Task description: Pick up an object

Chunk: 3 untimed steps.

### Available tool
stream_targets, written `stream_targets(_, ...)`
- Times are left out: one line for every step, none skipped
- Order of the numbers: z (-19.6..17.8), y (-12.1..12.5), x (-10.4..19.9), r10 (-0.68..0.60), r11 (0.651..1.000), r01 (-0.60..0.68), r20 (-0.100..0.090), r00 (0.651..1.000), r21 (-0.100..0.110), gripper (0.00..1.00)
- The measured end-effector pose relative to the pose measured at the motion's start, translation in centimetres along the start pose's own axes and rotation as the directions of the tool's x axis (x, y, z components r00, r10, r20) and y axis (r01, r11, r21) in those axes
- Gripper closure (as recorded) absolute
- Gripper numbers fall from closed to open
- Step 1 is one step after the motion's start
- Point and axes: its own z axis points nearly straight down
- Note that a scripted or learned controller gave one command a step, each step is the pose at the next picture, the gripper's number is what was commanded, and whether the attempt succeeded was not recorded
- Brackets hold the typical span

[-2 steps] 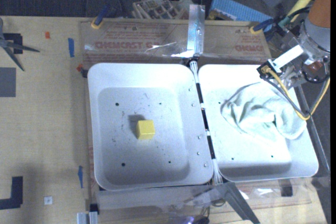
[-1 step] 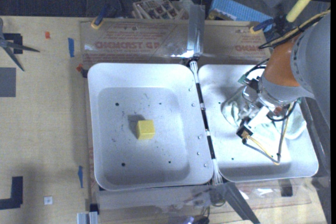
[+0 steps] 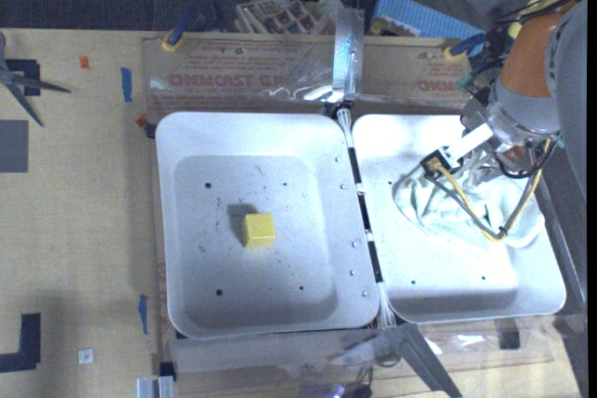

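The end effector (image 3: pixel 489 169) hangs low over a crumpled, pale greenish cloth (image 3: pixel 437 208) in the right bin (image 3: pixel 448 289). How far open it is cannot be told. A small, matte yellow block (image 3: pixel 259 229), near-cubic with no clear long axis, sits mid-floor in the left bin (image 3: pixel 187 133).

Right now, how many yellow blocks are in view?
1. The yellow block lies near the middle of the left bin. The arm covers part of the right bin, so others may be hidden.
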Motion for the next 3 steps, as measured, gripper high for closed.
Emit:
stream_targets(-2.7, 6.1, -2.7, -0.033, 0.999, 0.033, -0.001, 0.999, 0.000, 1.00)
stream_targets(-6.0, 7.9, -1.5, -0.043, 0.999, 0.043, -0.002, 0.999, -0.001, 1.00)
stream_targets(3.1, 8.6, -1.7, 0.175, 0.984, -0.175, 0.001, 0.984, 0.004, 1.00)
